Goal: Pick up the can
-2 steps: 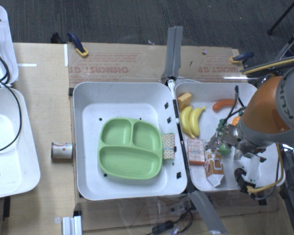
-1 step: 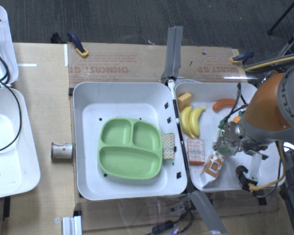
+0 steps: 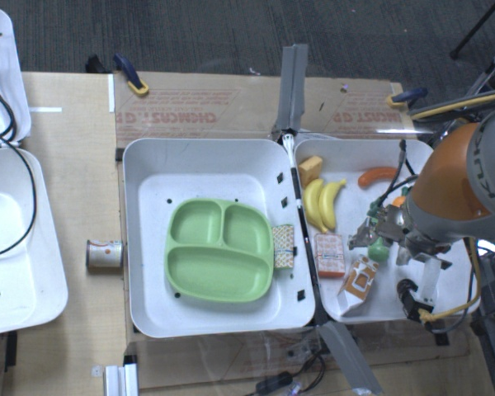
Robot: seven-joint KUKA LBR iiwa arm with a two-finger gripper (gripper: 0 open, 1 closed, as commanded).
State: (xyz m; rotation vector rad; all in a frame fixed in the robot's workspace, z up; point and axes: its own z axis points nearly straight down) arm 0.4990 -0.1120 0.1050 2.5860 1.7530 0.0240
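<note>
the tool (image 3: pixel 378 236) is seen low over the right bin (image 3: pixel 346 151), at the end of the grey arm with its orange band (image 3: pixel 445 184), which enters from the right. whether it is wide or narrow cannot be told from this view, since the wrist hardware hides the tips. a small green object (image 3: pixel 379 251) lies just beneath it, and no contact can be confirmed. nothing is seen to be carried.

close around the tool, within the same bin, a pink carton (image 3: pixel 329 254) and an orange-and-white packet (image 3: pixel 360 280) are found to its left and lower left, a bunch of bananas (image 3: pixel 322 203) further left, and an orange carrot-like piece (image 3: pixel 378 175) above.

beyond the divider, the left bin (image 3: pixel 140 221) holds a green sectioned plate (image 3: pixel 221 251), with a small patterned packet (image 3: pixel 284 246) at its right edge.

the can (image 3: pixel 105 254) is not in either bin. it lies on its side on the bare desk (image 3: pixel 74 139), just outside the left wall of the left bin, its long axis running roughly left to right in the view. it is thus well apart from the tool, directly across both bins toward the left. the coming move is judged to need a long traverse leftward over both bins, with the tool closing across the can's short width rather than along its length. the task is judged as not yet begun on the can.
</note>
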